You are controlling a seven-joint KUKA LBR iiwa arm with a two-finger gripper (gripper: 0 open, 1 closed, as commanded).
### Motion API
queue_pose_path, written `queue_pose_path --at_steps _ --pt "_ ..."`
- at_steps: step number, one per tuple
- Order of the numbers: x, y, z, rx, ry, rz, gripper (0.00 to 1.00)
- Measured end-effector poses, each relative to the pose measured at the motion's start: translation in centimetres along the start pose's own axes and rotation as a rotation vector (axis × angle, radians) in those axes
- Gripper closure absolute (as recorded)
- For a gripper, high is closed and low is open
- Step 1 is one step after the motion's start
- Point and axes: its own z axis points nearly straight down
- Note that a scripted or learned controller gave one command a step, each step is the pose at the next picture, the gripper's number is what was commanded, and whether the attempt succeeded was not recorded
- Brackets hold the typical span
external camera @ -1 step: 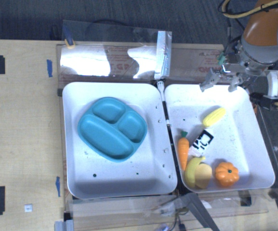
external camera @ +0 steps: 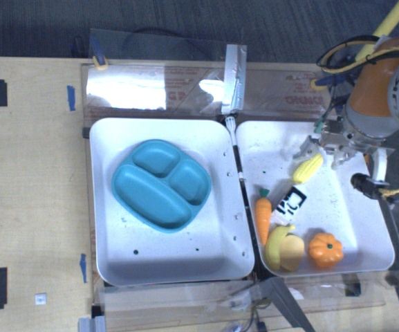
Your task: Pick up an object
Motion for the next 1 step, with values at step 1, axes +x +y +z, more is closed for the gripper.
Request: queue_pose_path --at_steps 1 --pt "2.74 -2.43 2.72 -0.014 0.0 -0.148 0.0"
